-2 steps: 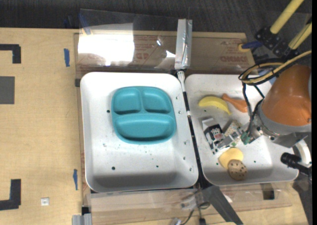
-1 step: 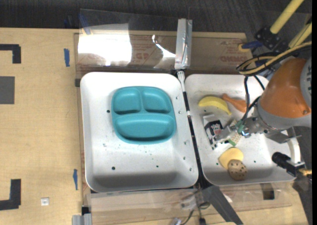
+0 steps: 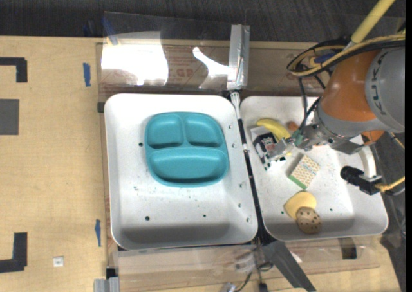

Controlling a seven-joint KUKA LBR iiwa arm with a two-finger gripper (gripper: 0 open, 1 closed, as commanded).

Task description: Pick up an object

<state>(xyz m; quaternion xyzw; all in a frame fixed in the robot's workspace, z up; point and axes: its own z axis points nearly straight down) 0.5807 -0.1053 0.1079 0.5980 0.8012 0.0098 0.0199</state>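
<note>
My tool (image 3: 278,149) is low in the right bin (image 3: 335,217), near its left wall. It sits on top of a small black and white thing (image 3: 265,145). I cannot tell if my tool is wide or narrow, or if it has hold of anything.

I count four loose things in this bin. One yellow banana (image 3: 273,128) lies just behind my tool, close to the black and white thing. One flat card with small dots (image 3: 304,171) lies just beside my tool, toward the front of the bin. One yellow cup with a brown dotted end (image 3: 304,210) lies on its side near the front wall, well apart from my tool.

My arm (image 3: 360,101) comes in from the right side. It bends down over the back of the right bin, with its orange band (image 3: 344,91) above the wrist.

The left bin (image 3: 129,207) holds one thing, a blue-green tray (image 3: 187,148) with three parts in it. There are two white bins in all, side by side on the counter (image 3: 45,155).
</note>
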